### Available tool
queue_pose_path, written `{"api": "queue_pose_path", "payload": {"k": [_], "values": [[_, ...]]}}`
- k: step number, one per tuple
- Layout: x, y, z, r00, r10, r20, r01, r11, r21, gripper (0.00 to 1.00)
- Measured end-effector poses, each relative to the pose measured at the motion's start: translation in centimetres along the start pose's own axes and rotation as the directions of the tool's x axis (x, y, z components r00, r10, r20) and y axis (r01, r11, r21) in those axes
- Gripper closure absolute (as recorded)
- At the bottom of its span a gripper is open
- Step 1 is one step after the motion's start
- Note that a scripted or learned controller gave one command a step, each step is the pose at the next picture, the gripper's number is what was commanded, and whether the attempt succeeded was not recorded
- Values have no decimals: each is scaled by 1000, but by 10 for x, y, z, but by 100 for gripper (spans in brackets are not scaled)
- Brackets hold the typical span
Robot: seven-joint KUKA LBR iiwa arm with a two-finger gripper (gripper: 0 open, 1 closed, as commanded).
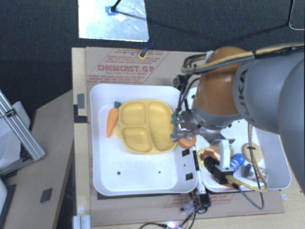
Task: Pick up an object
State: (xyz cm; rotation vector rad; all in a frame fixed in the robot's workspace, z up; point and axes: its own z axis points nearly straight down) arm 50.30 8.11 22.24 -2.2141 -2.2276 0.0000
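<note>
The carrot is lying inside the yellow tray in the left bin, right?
Not quite. The carrot is in the left bin, but the camera view shows it lying on the bin floor against the left side of the yellow tray, not inside one of its compartments.

Claw over the left bin's edge
Claw point(179, 131) at yellow tray's point(143, 126) three o'clock; carrot point(111, 121) at its nine o'clock.
</note>
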Motion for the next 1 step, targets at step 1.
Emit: {"api": "queue_pose_path", "payload": {"k": [1], "values": [[-21, 2, 2, 1000, 6, 1, -6, 1000, -2, 100]]}}
